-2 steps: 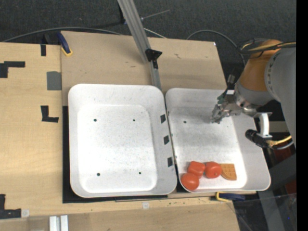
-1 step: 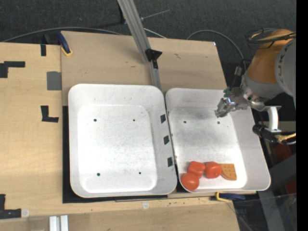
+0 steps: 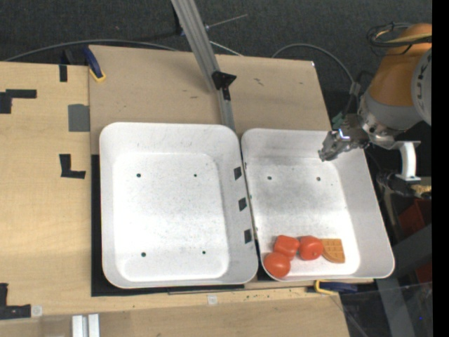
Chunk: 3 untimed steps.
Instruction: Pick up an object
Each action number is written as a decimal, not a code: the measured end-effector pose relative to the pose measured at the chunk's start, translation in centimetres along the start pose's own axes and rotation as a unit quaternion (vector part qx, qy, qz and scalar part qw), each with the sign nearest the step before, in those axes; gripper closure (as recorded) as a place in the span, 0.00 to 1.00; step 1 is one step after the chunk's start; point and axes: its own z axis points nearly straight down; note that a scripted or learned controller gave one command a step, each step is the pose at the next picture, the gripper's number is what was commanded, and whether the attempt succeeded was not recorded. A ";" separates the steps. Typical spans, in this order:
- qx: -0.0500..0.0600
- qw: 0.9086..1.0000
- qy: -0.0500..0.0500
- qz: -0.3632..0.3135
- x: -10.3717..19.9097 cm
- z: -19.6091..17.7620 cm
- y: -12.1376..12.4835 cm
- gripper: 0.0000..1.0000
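Three red-orange rounded pieces (image 3: pixel 291 250) lie clustered at the near edge of the right bin (image 3: pixel 302 188), with a tan waffle-like piece (image 3: pixel 334 250) touching them on the right. My gripper (image 3: pixel 331 149) hangs over the far right corner of the right bin, well away from the objects, with nothing visible between its fingers. The grey arm with its orange band (image 3: pixel 396 76) reaches in from the right.
The left bin (image 3: pixel 168 202) sits beside the right one, joined by black clips along the shared edge. A grey metal pole (image 3: pixel 200 41) slants across the bench behind the bins. Cables run along the back and right.
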 end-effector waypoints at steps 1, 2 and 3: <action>0.000 1.000 0.000 0.000 0.7 -4.6 0.7 1.00; 0.002 1.000 0.001 -0.002 5.6 -4.3 1.9 1.00; 0.003 1.000 0.001 -0.002 10.6 -3.6 2.8 1.00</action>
